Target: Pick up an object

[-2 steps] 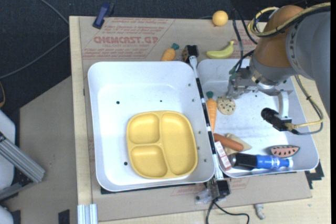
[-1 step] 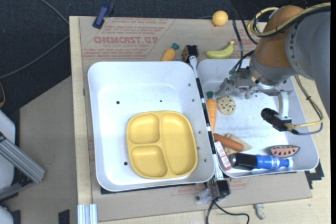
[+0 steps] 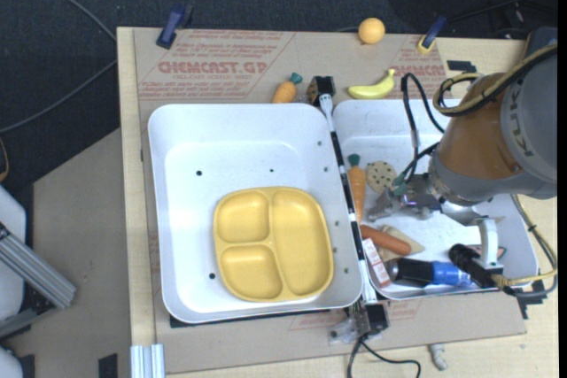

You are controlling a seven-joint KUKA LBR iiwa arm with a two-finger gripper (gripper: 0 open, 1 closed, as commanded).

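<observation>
yellow plate (image 3: 273, 242) in left bin (image 3: 177, 190), carrot (image 3: 356, 187) in right bin (image 3: 372, 115)

Even, bright overhead light; soft shadows, mild glare, slightly soft focus.

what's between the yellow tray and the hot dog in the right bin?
In the camera view, the bins' adjoining walls separate the yellow tray from the hot dog; a flat packet lies just inside the right bin.

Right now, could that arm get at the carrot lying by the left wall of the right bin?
Probably yes. The carrot lies uncovered on the right bin's floor beside the divider, and the tool hangs just to its right. The near wall could crowd one side of a grasp.
</observation>
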